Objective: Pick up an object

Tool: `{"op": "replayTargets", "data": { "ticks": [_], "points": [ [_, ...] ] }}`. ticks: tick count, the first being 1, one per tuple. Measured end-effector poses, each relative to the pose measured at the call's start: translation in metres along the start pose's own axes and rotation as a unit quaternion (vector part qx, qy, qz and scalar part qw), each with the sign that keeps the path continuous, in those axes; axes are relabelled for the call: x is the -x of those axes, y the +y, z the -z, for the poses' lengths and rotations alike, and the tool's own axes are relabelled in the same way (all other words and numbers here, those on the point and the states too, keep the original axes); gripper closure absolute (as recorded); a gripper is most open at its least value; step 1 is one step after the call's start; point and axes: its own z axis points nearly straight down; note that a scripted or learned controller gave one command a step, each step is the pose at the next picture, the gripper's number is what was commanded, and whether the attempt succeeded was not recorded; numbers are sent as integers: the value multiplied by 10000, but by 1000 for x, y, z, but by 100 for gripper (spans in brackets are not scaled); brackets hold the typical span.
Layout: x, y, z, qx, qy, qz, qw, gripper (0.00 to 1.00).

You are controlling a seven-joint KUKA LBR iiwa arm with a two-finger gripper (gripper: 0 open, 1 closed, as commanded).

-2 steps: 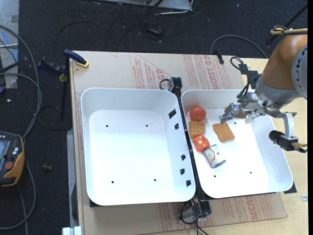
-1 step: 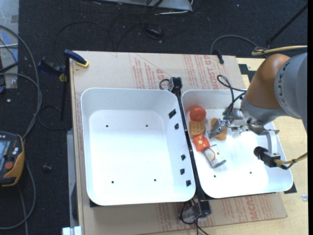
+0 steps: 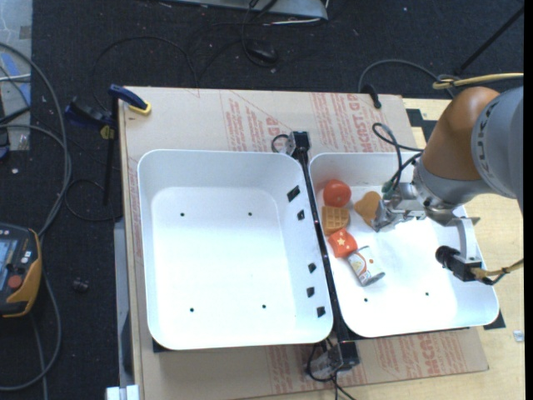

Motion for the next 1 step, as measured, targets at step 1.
{"op": "replayTargets", "data": {
  "ticks": [1],
  "points": [
    [0,0,0,-4,1,0,10000,0]
  ]
}}
